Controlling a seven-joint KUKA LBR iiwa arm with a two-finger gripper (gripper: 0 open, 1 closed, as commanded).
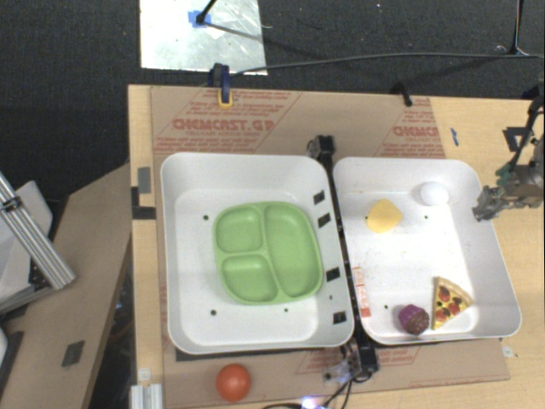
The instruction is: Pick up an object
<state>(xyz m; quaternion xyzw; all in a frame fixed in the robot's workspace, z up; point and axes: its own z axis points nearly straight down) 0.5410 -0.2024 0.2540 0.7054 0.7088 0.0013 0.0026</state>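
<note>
The task stands at its opening step: nothing is lifted, and the gripper (492,201) sits at the far right of the view, just outside the right bin's (494,245) right rim, with no object between or under it. Whether it is apart or together cannot be told; the mechanism is small and partly cut by the frame edge. Four candidate objects lie in the right bin: a yellow block (384,216) near the upper middle, a white ball (433,193) just up and right of it near the back wall, a purple object (413,319) at the front, and a pizza-slice toy (449,302) touching or just beside it. The left bin (192,228) bears a green divided plate (267,252); an orange ball (232,382) rests on the bench outside both bins, in front of the left one. In my judgement the next move calls for travel leftward over the rim, then a descent on one chosen object. The yellow block offers the most open floor on all sides. The white ball sits close to the back wall, limiting room there. The purple object and pizza-slice toy crowd each other and the front rim, so a clean closure there looks harder.
</note>
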